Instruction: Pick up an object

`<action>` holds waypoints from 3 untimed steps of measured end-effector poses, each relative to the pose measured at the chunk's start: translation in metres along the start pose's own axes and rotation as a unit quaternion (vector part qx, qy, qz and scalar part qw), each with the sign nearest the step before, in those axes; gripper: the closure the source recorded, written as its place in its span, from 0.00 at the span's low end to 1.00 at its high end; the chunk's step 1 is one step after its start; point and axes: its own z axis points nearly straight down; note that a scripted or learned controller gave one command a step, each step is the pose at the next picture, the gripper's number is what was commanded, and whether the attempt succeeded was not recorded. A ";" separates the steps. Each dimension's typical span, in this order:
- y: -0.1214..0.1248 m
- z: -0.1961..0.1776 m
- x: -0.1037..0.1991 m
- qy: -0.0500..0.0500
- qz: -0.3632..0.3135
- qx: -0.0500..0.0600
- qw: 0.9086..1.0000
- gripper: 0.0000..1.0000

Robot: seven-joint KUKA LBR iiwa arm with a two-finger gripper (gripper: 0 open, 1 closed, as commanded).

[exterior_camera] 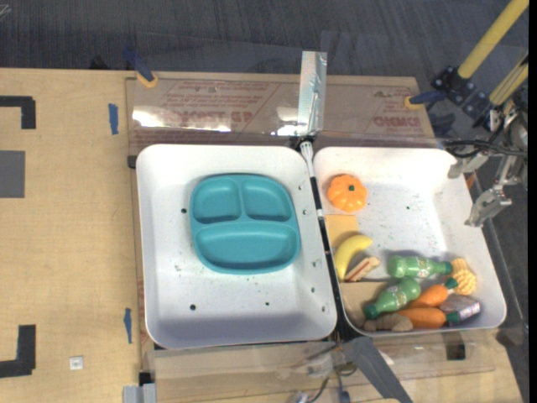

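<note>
At the right edge of the table, the tool (488, 201) hangs just outside the right bin (403, 170), past its right wall and touching nothing inside. Whether it is spread or pressed together cannot be told; it is small and partly lost against the clutter there.

The right bin holds a crowd of toy food. An orange pumpkin (346, 191) sits near the bin's far left corner. Nearer along the left wall lies a yellow banana (351, 247), with a small hot dog (362, 268) touching it. Toward the near right corner are two green bottles (417, 267), one behind the other, an orange carrot (424, 316) beside them, a corn cob (463, 277) and a purple piece (464, 311), all bunched close together.

The left bin (159, 225) carries a teal divided plate (244, 222), lying flat near its middle, well apart from the tool.
</note>
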 end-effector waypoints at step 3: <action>0.109 0.181 0.017 -0.005 -0.165 -0.001 0.986 0.00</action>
